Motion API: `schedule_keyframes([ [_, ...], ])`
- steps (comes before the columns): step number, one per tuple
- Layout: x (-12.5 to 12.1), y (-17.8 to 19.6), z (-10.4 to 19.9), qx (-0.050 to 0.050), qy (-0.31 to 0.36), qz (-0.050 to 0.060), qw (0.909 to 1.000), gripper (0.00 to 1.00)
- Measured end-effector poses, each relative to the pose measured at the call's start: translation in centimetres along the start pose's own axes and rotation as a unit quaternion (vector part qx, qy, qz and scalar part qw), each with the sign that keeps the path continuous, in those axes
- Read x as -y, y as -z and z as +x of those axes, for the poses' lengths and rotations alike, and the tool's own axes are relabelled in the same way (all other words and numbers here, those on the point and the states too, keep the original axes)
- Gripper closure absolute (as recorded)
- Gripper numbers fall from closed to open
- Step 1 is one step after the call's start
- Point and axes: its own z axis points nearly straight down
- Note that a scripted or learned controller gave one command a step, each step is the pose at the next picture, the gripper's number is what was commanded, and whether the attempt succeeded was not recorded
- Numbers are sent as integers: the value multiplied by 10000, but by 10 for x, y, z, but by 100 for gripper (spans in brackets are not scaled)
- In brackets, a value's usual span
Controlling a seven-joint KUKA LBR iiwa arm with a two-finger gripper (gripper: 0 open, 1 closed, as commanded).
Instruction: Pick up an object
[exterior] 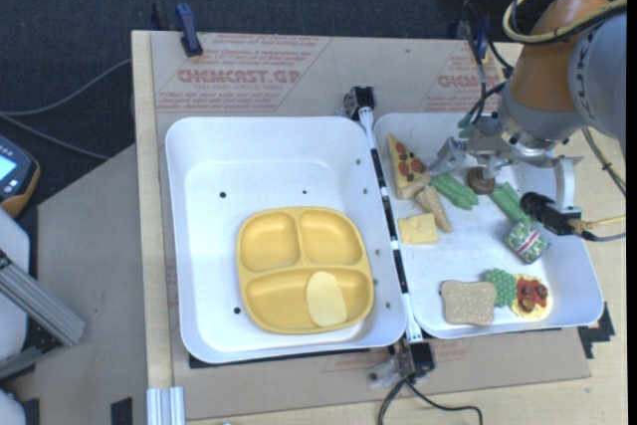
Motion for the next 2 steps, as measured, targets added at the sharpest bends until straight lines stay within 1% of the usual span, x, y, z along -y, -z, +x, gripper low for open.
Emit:
schedule_keyframes([
  [1,-14,-38,22,1,10,27,10000,0],
  [2,-42,-33,18,52,21,140,9999,0],
])
